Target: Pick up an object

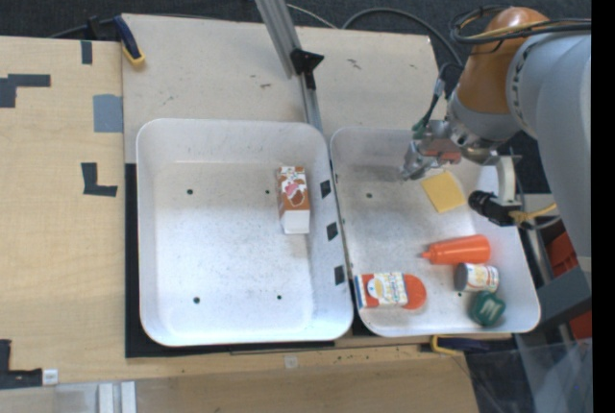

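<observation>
My gripper (419, 165) hangs over the far part of the right bin (384, 209), just left of a flat yellow block (444, 191) and close to its upper corner. Nearer the front of that bin lie an orange bottle (457, 251) on its side, a small jar (478, 278), a green object (487, 308) and a red and white packet (391, 290). In the left bin (192, 238), a brown and white carton (293, 200) rests near the right wall.
A slanted metal bar (274, 8) runs from the top down to the gap between the two bins. Black clips (333, 230) sit along the shared rims. The arm's grey body (548, 94) covers the right bin's far right corner.
</observation>
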